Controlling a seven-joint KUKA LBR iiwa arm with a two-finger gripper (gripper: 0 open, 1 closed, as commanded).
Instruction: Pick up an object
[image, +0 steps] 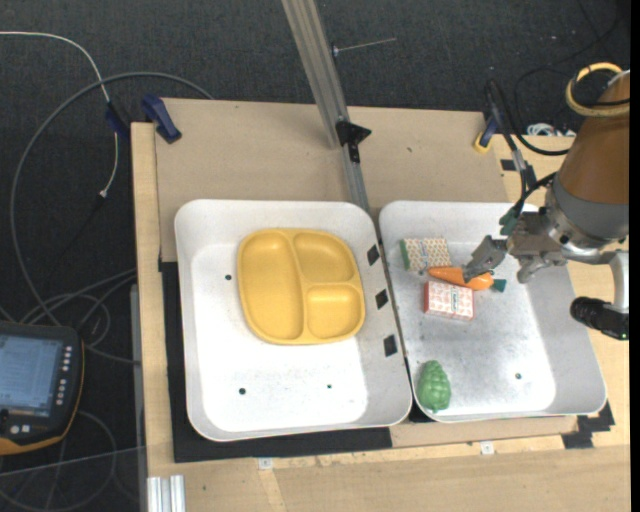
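Two white bins sit side by side. The left bin (200, 300) holds one yellow tray (300, 284) (three compartments). The right bin (560, 390) holds four items: one patterned box (424, 251) near the back, one orange piece (460, 276) lying just above one red-and-white box (449, 300), and one green lump (434, 385) at the front edge. The gripper (492, 262) hangs beside the orange piece; whether its fingers are spread or closed cannot be told.

Two bins (200, 300), one tray (300, 285), perhaps four objects (450, 300).
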